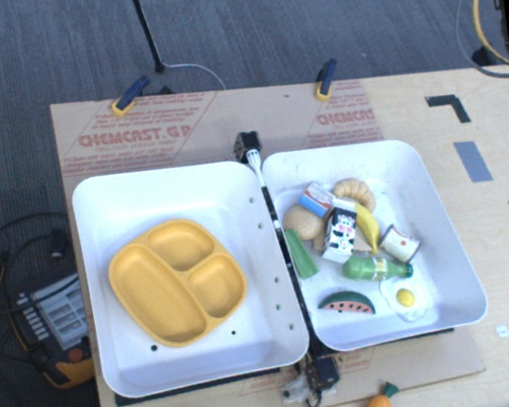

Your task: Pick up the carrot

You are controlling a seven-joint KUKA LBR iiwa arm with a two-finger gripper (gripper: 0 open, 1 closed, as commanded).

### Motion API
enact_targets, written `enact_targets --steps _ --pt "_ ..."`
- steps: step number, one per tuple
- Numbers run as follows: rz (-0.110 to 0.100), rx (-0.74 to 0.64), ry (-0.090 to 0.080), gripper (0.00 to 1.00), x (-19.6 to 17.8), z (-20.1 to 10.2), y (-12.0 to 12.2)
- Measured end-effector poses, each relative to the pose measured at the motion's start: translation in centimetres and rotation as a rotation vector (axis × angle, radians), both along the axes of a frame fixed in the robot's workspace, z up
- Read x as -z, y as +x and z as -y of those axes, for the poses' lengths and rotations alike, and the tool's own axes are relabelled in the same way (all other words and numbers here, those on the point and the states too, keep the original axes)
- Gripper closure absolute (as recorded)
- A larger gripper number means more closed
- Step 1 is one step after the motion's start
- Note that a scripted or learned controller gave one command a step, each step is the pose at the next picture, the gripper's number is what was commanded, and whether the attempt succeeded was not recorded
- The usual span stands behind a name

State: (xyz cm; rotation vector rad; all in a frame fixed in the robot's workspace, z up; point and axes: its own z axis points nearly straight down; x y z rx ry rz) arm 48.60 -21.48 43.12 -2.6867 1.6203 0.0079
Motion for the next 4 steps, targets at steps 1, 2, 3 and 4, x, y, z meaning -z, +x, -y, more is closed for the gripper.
enact_targets --steps 1,2,3,4 --pt "-0.001 -0.379 0.001 0.0 14.1 -0.4 -0.1" --pt "0.004 -0.669 0.003 0.0 13.8 -0.2 3.3" --pt "0.004 -0.879 0.004 0.0 20.5 0.7 3.1" --pt "0.008 -0.877 0.012 1.0 19.8 0.6 3.3"
